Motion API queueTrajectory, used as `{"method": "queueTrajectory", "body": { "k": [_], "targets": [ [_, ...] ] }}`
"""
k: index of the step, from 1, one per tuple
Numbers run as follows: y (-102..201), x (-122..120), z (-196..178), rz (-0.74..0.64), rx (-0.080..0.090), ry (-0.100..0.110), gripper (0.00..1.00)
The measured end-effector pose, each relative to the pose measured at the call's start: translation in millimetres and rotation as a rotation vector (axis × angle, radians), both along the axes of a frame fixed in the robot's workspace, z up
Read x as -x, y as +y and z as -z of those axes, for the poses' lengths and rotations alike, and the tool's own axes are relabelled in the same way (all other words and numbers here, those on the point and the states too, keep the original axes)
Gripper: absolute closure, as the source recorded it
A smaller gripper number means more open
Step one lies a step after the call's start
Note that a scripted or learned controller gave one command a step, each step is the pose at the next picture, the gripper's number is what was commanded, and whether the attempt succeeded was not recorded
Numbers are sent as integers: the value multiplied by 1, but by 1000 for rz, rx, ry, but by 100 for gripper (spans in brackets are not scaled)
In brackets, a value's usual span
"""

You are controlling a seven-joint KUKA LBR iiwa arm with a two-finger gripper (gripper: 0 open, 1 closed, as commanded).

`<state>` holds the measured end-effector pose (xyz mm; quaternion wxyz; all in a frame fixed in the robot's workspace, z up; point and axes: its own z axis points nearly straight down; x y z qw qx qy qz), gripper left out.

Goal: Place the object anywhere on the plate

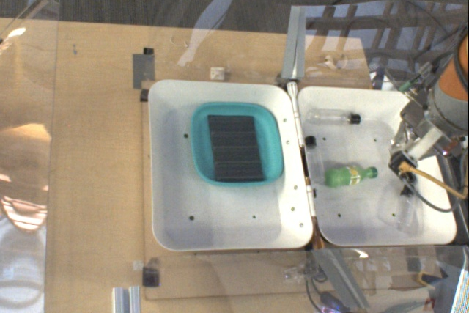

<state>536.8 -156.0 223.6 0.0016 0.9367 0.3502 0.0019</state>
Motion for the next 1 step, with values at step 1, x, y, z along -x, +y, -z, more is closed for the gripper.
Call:
{"method": "queueTrajectory", "body": {
  "k": [1],
  "targets": [
    [23, 6, -5, -292, 0, 3, 100]
  ]
}}
